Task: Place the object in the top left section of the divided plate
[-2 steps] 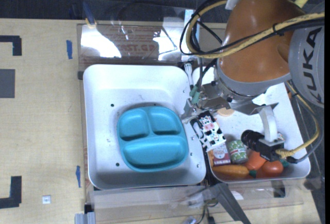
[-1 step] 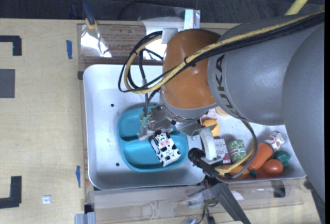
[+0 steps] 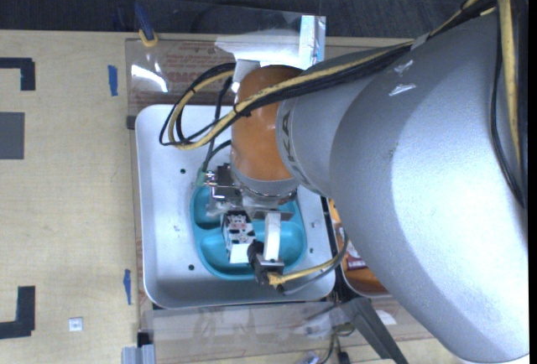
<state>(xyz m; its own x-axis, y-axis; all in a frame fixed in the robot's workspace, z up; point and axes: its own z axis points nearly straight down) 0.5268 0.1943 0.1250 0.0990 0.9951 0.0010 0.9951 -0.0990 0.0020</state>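
A turquoise divided plate (image 3: 204,224) lies in the near half of the left white bin (image 3: 159,186). My gripper (image 3: 243,238) hangs straight over the plate's middle and hides most of its sections and dividers. The orange band of the wrist (image 3: 256,132) sits just above it in the picture, with yellow and black cables looping around it. I cannot make out any object on the plate or at the gripper; the gripper body covers that spot.
The grey arm (image 3: 419,186) fills the right of the view and covers the right bin, where a brown and orange item (image 3: 352,262) peeks out at its left edge. Clear plastic sheeting (image 3: 252,44) lies behind the left bin. A wooden bench (image 3: 67,186) extends left.
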